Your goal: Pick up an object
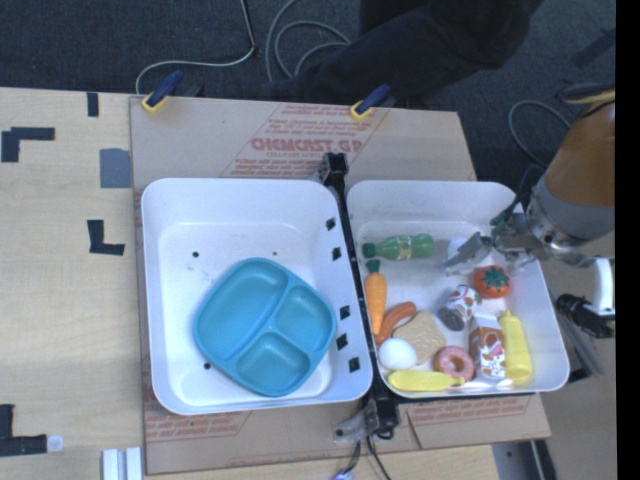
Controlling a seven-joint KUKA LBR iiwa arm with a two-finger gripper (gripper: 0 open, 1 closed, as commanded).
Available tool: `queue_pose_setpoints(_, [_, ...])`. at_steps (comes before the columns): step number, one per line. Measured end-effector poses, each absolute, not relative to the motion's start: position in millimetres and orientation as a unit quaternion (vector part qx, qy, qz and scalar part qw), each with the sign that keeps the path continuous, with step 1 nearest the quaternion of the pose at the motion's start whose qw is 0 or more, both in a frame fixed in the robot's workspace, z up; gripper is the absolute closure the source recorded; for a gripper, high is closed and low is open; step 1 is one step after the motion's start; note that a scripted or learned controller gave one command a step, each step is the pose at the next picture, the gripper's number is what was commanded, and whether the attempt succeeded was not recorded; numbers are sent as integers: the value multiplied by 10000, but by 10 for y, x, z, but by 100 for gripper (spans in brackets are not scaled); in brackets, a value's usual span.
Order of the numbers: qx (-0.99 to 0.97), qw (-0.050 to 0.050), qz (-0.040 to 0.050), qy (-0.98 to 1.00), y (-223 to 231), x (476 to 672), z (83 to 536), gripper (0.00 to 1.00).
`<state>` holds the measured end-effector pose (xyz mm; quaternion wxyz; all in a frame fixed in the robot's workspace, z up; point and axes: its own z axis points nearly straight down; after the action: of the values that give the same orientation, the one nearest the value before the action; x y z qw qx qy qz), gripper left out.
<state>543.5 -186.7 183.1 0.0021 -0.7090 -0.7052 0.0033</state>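
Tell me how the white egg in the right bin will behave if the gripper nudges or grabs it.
The white egg looks smooth and rounded, so it would probably roll when nudged and may slip from a two-finger pinch. It lies close against the carrot and the banana, which would likely block its rolling and crowd the gripper. It is probably light, a toy like its neighbours.

We read one legible marking: red print on the brown cardboard sheet (290,143) beneath the two white bins, at 12 o'clock from the left bin (160,203). The large line appears to read "CHEMCAST GP" (the final letters sit partly behind the black clamp (334,168) at the bins' junction). Smaller red lines above and below it are too fine to read. Further red print at the sheet's 6 o'clock edge, below the right bin (555,363), is likewise illegible. We find no numbers.
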Motion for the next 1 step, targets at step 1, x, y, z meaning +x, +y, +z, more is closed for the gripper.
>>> queue_pose_setpoints(1, [-7079,43,30,-7063,-2025,5222,1099,0])
